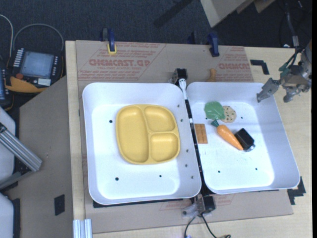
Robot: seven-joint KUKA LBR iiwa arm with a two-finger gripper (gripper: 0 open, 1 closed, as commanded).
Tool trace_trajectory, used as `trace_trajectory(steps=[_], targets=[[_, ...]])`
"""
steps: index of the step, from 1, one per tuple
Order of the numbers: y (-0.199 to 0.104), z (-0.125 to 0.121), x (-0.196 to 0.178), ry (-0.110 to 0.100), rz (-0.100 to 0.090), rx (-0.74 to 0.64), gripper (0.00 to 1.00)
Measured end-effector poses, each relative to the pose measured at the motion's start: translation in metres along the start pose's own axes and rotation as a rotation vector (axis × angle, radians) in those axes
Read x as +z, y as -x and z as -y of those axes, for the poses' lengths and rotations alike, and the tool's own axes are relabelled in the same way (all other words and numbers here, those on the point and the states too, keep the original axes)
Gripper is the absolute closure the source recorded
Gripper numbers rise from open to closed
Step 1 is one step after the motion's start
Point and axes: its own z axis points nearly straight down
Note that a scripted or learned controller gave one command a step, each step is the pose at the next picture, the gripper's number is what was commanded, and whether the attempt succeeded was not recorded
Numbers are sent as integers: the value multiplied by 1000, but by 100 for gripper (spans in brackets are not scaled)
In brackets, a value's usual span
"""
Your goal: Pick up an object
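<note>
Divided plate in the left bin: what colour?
Plain yellow divided plate, seen clearly in the camera view.

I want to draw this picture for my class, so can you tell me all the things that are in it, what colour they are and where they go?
bins: 2, white, side by side on the bench
divided plate: 1, yellow, three compartments, in the left bin
toy carrot: 1, orange with a green top, in the right bin
cookie: 1, tan with dark spots, right bin, beside the carrot's green top
black block: 1, black, right bin, against the carrot
small flat piece: 1, brown, right bin's left edge
clamps: 2, blue, bench's far edge
handheld screen: 1, black, left of the bench
tool: 1, grey, open, above the right bin's far right corner, holding nothing
</note>
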Motion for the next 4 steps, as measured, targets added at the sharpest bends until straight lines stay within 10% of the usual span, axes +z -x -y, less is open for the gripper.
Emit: trace_trajectory(steps=[1, 4], targets=[[-1, -3, -8, 14, 4, -4, 0], [-12, -3, 145, 6, 1, -4, 0]])
